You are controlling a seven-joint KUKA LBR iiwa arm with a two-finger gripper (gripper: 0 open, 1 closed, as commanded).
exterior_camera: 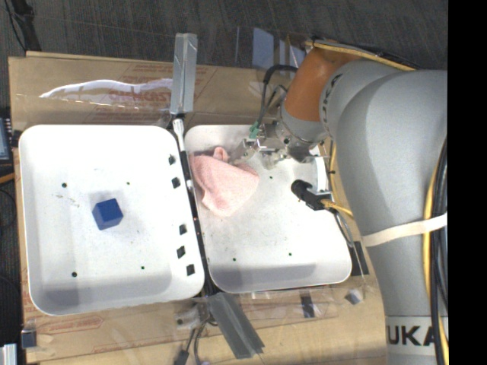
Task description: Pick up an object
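Grey arm (388,166), orange band (310,86), white lettering.

My arm bends down from the right, with its wrist low.

I see my big grey arm (380,150) fill the right side. Its orange band (310,90) sits near the top, just above the wrist. My gripper (255,144) points to the left and hangs low. It is small and partly hidden, so I cannot make out more of it.

Dark ribbed flooring (114,10), perhaps carpet, lies beyond a cardboard-covered bench (91,78) under even light.
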